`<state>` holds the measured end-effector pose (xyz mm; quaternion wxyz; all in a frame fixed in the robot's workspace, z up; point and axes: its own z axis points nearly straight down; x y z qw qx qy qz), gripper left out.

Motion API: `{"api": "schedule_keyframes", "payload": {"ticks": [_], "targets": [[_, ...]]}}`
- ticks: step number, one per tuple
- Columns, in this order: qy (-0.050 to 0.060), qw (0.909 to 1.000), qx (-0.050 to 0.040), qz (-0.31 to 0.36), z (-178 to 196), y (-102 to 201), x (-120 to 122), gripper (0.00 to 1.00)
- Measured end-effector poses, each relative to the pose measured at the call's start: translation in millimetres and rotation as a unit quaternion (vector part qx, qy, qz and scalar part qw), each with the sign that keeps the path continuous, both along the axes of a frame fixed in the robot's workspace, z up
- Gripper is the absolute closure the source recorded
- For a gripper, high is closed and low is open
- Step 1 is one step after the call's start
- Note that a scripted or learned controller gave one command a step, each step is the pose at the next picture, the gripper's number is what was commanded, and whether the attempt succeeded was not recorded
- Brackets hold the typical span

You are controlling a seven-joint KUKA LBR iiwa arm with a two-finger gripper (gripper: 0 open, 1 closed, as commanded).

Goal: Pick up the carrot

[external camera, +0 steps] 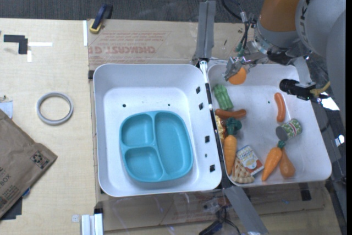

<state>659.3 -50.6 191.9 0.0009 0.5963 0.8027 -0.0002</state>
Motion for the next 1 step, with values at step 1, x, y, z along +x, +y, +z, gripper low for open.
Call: {"api": "schedule_keyframes", "payload": {"ticks": [1], "targets": [[0.001, 0.9998, 0.0004, -0.018, -1.0, 60.8, -13.8, 1.0]]}}
